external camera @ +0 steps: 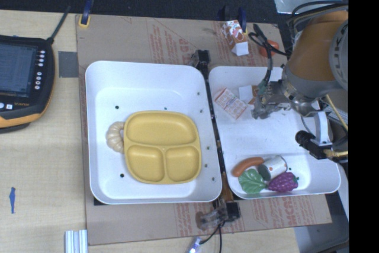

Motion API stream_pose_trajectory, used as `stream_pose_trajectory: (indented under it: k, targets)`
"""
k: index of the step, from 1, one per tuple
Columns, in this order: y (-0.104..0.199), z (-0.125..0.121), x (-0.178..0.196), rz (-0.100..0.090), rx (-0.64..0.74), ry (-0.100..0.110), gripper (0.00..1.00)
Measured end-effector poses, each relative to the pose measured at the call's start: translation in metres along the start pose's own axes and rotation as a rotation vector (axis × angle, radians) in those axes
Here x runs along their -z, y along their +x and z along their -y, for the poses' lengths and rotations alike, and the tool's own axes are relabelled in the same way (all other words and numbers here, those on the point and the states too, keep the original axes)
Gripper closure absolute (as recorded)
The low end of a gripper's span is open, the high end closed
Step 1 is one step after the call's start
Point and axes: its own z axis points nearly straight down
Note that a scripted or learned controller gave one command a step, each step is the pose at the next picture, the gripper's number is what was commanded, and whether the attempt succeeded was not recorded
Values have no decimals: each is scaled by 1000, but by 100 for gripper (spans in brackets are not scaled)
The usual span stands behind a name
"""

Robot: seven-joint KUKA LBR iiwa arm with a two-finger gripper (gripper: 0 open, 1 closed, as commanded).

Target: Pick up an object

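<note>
My gripper (261,109) hangs low over the back of the right bin (272,139), pointing left from the grey and orange arm. Just to its left lies a pink-and-white packet (230,102), and a small white block (245,92) sits beside that. At the bin's front edge lie an orange sausage (247,165), a green leafy piece (253,181), a purple grape bunch (283,182) and a small grey can (273,166). I see nothing between the fingers.
The left bin (148,86) holds a yellow divided plate (161,146) with a beige shell-like item (115,135) at its left. A tablet controller (23,80) lies at far left. A small carton (235,32) stands behind the bins.
</note>
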Motion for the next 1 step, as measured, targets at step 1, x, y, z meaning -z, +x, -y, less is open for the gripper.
stream_pose_trajectory:
  k: [1]
  targets:
    - [-49, -11, 60, -1, -1, -3, 100]
